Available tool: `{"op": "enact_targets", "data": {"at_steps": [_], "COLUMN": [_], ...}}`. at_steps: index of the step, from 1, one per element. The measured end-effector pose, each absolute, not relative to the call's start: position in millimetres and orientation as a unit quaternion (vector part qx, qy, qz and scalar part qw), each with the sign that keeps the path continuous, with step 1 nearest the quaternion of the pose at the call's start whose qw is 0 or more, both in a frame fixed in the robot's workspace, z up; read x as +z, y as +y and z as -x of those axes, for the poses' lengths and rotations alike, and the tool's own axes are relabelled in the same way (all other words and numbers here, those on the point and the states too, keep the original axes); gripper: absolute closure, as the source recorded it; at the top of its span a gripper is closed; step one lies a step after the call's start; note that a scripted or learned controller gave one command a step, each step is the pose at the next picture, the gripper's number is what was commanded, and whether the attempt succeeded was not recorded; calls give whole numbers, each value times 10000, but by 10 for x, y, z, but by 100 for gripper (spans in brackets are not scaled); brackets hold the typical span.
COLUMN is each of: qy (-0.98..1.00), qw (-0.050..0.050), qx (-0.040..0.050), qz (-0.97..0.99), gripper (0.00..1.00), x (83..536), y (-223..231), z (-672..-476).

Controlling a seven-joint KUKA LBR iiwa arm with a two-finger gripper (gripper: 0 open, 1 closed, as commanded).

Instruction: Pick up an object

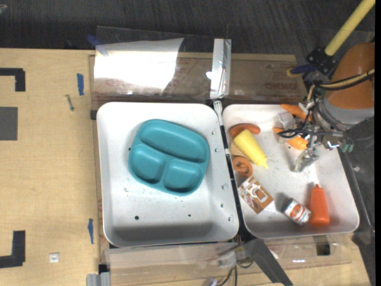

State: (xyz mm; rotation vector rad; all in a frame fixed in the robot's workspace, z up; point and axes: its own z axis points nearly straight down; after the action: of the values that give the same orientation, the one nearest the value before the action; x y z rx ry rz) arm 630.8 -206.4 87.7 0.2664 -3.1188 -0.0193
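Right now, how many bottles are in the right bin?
2. A yellow bottle lies near the bin's left wall, and an orange bottle lies near the front right corner. The arm covers part of the bin's back right, so another could be hidden there.

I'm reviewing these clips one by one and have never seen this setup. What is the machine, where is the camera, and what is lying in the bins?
A single camera above the bench looks down at a slant. The grey robot arm, with an orange band, reaches in from the right. Its two-finger gripper hangs over the right bin; nothing is visibly between its fingers.

The left bin holds a teal divided tray. The right bin holds a yellow squeeze bottle, an orange bottle, a small brown packet, a little can and some orange pieces near the bin's far edge that are too small to identify.
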Motion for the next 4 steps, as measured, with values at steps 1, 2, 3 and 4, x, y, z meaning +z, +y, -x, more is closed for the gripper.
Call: {"op": "enact_targets", "data": {"at_steps": [1, 2, 3, 4], "qy": [-9953, -9917, -9909, -9923], "qw": [194, 345, 267, 252], "qx": [-61, -95, -58, -94], "qz": [-942, -1238, -1322, -1213], "gripper": [0, 0, 0, 0], "x": [883, 880, 865, 853], "y": [-2054, -2076, -2048, -2051], "z": [-6412, -6533, -6498, -6493]}}
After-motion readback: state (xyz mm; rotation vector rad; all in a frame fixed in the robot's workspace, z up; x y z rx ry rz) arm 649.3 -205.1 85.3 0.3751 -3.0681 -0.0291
